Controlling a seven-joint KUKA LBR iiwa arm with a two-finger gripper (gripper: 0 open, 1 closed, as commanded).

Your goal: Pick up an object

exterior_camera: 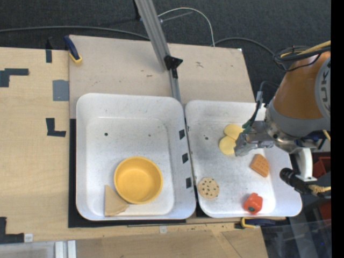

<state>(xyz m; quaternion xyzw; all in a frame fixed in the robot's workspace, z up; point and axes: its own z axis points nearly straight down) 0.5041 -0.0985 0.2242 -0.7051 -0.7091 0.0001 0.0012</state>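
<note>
We see the arm (306, 98) reaching in from the right edge of the frame, its orange band above the grey wrist, with the claw (244, 144) low over the right bin (215, 114). The claw sits just beside a pale yellow piece (230, 138) made of two rounded lumps, near the middle of that bin; its tip seems to touch the piece's right side, but we cannot tell how wide it stands or whether it has hold of anything.

Below and to the right of the claw lies an orange wedge (259, 165), apart from the yellow piece. Toward the bin's lower edge we find a round cookie (208, 187) at lower left and a red pepper-like thing (253, 202) at lower right, well apart from each other.

In the left bin (91, 117), a yellow bowl (138, 179) stands upright in the lower middle, and a tan triangular slice (114, 202) lies at its lower left, partly tucked under the bowl's rim.

Both bins rest side by side on the worktop (118, 63).
</note>
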